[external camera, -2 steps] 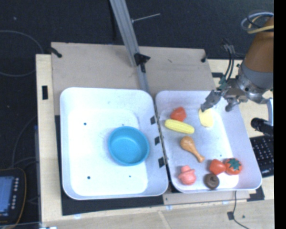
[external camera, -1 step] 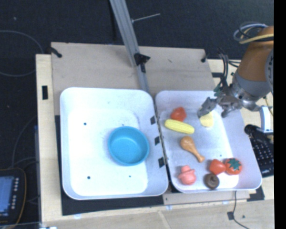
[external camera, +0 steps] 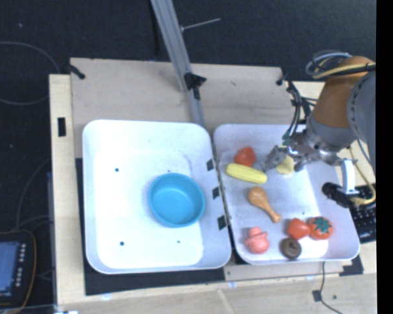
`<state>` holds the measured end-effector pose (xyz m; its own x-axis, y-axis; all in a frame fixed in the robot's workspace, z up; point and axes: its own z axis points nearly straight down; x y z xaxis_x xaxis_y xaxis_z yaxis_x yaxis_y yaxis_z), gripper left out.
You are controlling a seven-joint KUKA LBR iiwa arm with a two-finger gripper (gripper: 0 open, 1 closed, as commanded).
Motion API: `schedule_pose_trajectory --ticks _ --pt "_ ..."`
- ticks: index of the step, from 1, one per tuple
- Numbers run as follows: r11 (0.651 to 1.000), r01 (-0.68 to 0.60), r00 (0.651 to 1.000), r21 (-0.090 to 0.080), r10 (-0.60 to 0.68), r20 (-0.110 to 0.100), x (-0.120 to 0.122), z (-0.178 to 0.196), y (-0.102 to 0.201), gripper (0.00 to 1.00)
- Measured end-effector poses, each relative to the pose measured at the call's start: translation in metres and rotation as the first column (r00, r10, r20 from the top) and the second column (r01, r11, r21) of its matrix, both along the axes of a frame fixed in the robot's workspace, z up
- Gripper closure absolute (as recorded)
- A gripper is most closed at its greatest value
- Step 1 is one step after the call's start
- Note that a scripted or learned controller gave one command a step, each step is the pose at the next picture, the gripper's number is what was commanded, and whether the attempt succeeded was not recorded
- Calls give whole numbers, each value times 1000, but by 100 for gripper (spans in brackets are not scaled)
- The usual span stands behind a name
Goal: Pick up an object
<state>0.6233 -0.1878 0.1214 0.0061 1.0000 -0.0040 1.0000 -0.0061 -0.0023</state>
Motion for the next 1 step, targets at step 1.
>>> schedule_pose_trajectory --ticks 1 --pt "1000 3 1000 0 -3 2 0 -20 -2 0"
